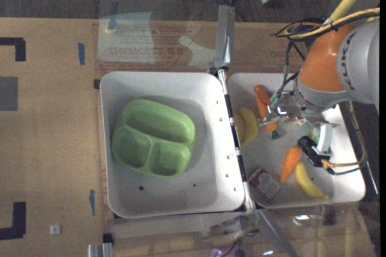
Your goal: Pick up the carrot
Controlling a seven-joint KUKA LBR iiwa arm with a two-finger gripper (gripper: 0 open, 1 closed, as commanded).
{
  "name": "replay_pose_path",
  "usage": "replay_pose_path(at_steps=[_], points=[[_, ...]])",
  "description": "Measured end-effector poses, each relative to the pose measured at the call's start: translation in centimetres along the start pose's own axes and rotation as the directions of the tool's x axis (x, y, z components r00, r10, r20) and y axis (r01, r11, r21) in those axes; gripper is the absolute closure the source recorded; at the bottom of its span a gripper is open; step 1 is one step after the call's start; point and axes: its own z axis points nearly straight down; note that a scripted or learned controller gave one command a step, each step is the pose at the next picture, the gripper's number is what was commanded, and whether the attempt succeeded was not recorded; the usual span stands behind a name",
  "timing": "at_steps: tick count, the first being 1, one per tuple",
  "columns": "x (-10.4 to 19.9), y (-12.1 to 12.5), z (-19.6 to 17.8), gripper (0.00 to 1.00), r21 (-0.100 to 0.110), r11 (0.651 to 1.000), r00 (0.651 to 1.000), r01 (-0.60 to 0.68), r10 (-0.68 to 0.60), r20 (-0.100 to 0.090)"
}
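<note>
An orange carrot [261,97] lies in the right bin [350,189] near its back left, running down toward a small green tip [275,135]. My gripper [275,117] hangs directly over the lower half of this carrot and hides part of it. A second carrot [290,164] lies further forward in the same bin, slanted, apart from the gripper. The grey arm with its orange band [322,72] reaches in from the right.
A yellow banana [247,124] lies left of the gripper by the bin's divider. Another banana [310,181] sits at the front right, and a red and white packet [265,183] at the front left. The left bin [120,189] holds a green compartment tray [155,137].
</note>
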Motion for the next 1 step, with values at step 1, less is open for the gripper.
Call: replay_pose_path(at_steps=[1], points=[[-0.71, 2.80, -8.43, 1.00, 0.018, 0.980, 0.980, -0.198, 0.198, 0.007]])
